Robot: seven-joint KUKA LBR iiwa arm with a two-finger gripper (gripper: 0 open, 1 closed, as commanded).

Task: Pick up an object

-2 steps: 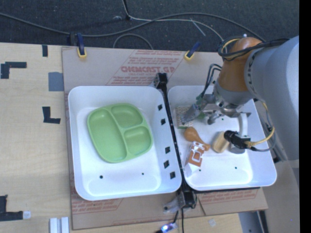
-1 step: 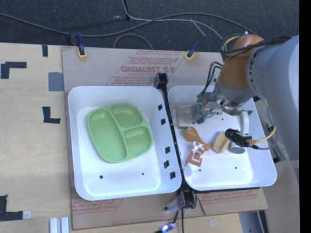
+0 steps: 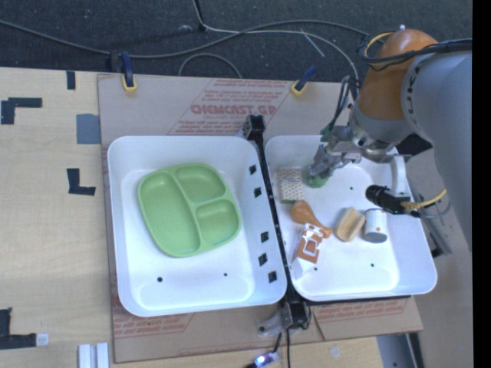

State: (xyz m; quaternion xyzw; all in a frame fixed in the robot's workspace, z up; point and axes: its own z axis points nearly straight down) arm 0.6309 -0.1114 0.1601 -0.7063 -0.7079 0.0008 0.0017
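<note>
My gripper (image 3: 322, 169) reaches down into the far part of the right bin (image 3: 383, 278). A small green object (image 3: 315, 179) lies right at its tip, touching or nearly so; whether it is gripped is unclear. Just left of it lies a beige meshed pad (image 3: 290, 184). Nearer the front are an orange carrot-like piece (image 3: 301, 211), an orange and white packet (image 3: 310, 246), a tan bread-like piece (image 3: 349, 225) and a small silver can (image 3: 374, 225).
The left bin (image 3: 130, 274) holds a green divided plate (image 3: 188, 208). A black divider with clips (image 3: 265, 205) runs between the bins. The arm's grey body and orange band (image 3: 391, 75) hang over the right bin's far right corner, with a black part (image 3: 381, 197) beside the can.
</note>
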